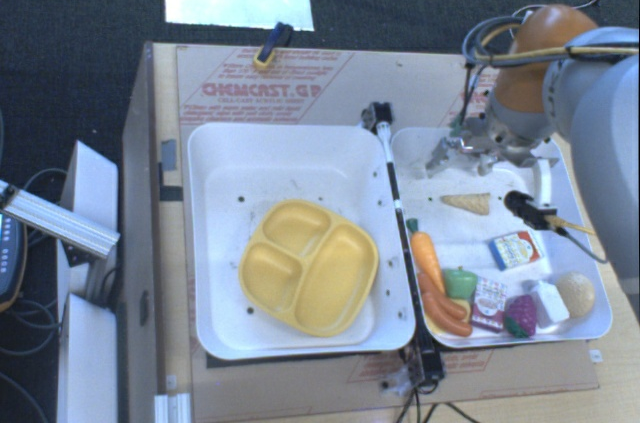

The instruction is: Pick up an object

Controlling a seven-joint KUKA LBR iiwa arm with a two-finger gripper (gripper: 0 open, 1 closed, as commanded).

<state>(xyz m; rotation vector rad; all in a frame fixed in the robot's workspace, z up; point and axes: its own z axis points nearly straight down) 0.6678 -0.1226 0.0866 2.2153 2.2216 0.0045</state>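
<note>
Arm cut off at your right edge

You can't read the gripper [462, 154] fingers; the small carton [518, 250] print is too small.

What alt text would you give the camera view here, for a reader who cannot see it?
A grey robot arm reaches from the right, its gripper above the back of the right bin, which holds toy food including a carrot and a wedge. The left bin holds a yellow divided tray.

Colours in the two bins
Yellow divided plate [309, 265] in the white left bin [225, 151]; orange carrot [427, 259], green pepper [460, 283], magenta berry [520, 315], tan wedge [469, 203] in the white right bin [590, 326].
</note>
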